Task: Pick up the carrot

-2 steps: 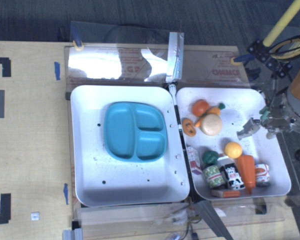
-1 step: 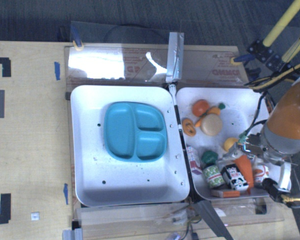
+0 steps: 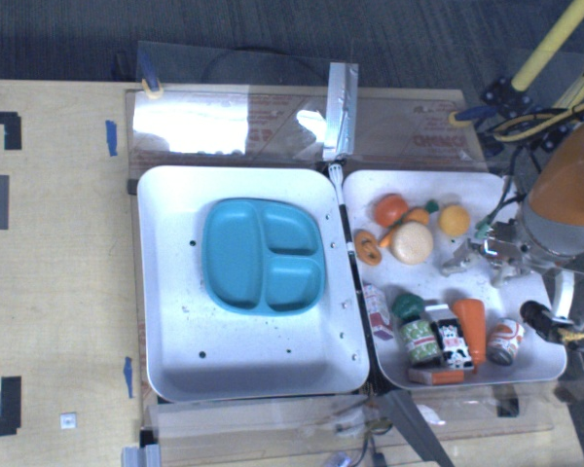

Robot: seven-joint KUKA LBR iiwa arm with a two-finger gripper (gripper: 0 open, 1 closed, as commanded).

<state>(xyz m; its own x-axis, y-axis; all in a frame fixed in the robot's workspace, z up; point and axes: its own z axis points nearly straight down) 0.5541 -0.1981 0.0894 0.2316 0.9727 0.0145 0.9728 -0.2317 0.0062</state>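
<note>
The carrot (image 3: 471, 329) is an orange tapered piece lying upright in the image near the front of the right bin (image 3: 540, 363), between a black-and-white carton (image 3: 452, 344) and a small can (image 3: 506, 340). My gripper (image 3: 480, 259) hangs over the right middle of the same bin, behind the carrot and apart from it. Its metal fingers (image 3: 456, 261) look spread, with nothing between them.
The back of the right bin holds a red tomato (image 3: 390, 208), an orange ball (image 3: 455, 221), a cream onion (image 3: 412, 243) and an orange slice (image 3: 368, 248). A green jar (image 3: 419, 340) stands left of the carton. A blue divided plate (image 3: 265, 255) lies in the left bin (image 3: 165, 290).
</note>
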